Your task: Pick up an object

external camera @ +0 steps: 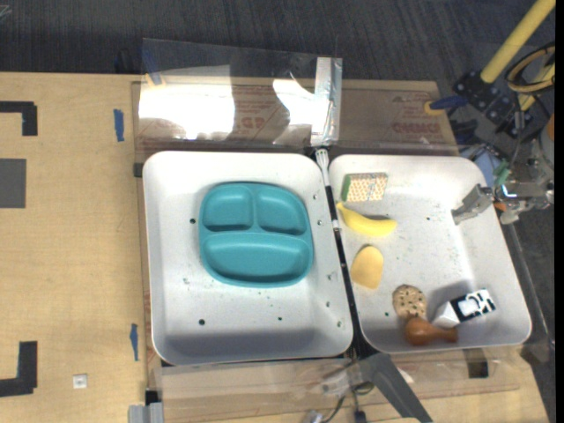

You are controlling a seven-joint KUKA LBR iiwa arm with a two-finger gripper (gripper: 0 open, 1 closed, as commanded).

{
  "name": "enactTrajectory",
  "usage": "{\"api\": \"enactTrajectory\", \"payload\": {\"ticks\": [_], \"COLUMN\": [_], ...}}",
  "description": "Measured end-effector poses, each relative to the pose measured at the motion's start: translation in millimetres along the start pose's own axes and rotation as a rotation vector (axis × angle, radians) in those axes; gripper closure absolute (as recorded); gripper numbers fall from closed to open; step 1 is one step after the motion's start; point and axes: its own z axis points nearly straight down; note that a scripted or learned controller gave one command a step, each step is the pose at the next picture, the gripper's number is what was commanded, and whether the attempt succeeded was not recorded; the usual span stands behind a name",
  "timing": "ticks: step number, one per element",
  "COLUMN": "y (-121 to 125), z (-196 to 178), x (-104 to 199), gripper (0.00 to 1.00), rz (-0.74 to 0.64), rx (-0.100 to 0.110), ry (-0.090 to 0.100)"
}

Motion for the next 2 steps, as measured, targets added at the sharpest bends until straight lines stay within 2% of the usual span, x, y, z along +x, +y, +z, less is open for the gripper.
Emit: {"api": "enactTrajectory", "payload": {"ticks": [1, 2], "y": [-46.2, 87.1], "z": [130.8, 140.3], "x": [27.0, 44.9], "gripper": [0.0, 0.0], "rz": [0.171, 0.267], "rx": [0.008, -0.005], "ry": [0.001, 0.0]}}
